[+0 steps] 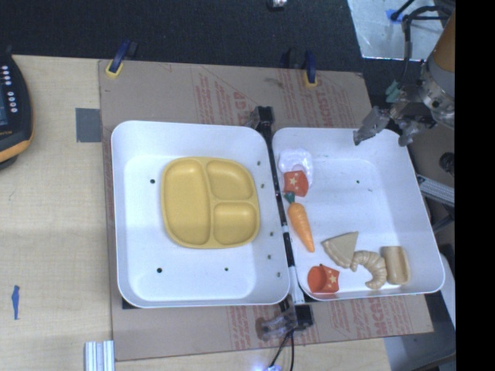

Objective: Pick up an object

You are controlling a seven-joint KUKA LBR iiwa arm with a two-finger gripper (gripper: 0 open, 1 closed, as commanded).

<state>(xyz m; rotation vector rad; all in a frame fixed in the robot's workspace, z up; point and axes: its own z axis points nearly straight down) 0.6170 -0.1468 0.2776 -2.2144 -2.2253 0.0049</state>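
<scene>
The right bin (387, 199) holds several toy foods. An orange carrot (301, 226) lies along its left wall, with a red piece (295, 182) and a white wrapper-like piece (295, 161) above it. Near the front lie a red piece (323, 279), a tan wedge (341, 247), a croissant (371, 267) and a beige roll (395, 264). My gripper (384, 135) hangs over the bin's far right corner, open, with nothing between its fingers. It stands well apart from all the food.
The left bin (139, 269) bears a yellow divided plate (209, 202). Clamps (310, 68) hold the brown board at the back. A dark pendant (11, 107) sits at the bench's left edge.
</scene>
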